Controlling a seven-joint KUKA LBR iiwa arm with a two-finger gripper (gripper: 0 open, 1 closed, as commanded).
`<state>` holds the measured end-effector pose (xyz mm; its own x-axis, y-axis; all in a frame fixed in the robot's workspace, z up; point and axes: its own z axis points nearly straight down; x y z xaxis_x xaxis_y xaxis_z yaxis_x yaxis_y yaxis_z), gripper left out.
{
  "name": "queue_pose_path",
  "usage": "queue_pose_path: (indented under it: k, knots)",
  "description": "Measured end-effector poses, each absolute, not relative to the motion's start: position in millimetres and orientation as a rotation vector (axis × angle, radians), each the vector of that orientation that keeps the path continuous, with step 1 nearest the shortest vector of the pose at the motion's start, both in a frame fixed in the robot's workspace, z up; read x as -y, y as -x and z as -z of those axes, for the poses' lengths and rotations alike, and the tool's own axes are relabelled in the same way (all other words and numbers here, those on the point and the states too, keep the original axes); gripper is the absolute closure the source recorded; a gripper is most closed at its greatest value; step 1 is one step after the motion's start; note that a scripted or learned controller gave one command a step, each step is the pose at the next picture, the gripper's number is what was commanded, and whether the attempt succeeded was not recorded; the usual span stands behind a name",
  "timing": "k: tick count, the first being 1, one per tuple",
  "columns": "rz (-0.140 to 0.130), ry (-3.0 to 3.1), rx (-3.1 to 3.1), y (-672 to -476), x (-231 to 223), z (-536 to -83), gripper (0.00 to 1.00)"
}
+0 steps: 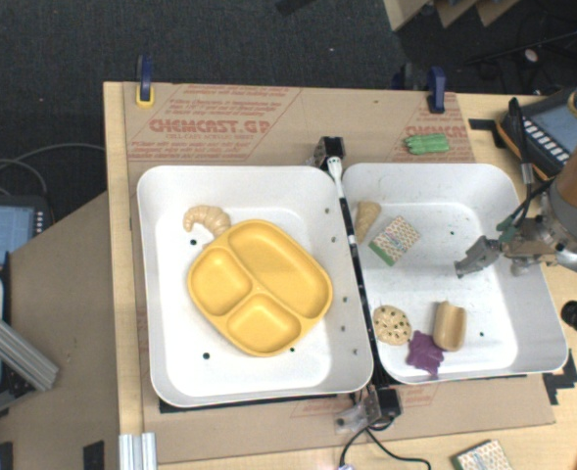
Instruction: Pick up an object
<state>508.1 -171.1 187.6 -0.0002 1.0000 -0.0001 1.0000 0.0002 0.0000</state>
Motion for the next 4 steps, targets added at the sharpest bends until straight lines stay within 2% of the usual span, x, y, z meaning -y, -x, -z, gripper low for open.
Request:
queue_pose_path:
  k: [1, 2, 3, 4]
  knots:
    - [0.001, -2.225, -2.222, -477.8, 164, -81, 0.00]
    - [-0.001, -2.221, -2.217, -479.4, 165, -95, 1.00]
    - [-0.007, -2.211, -2.229, -528.5, 101, -84, 1.00]
    - [-0.020, -2.202, -2.224, -599.9, 41, -192, 1.00]
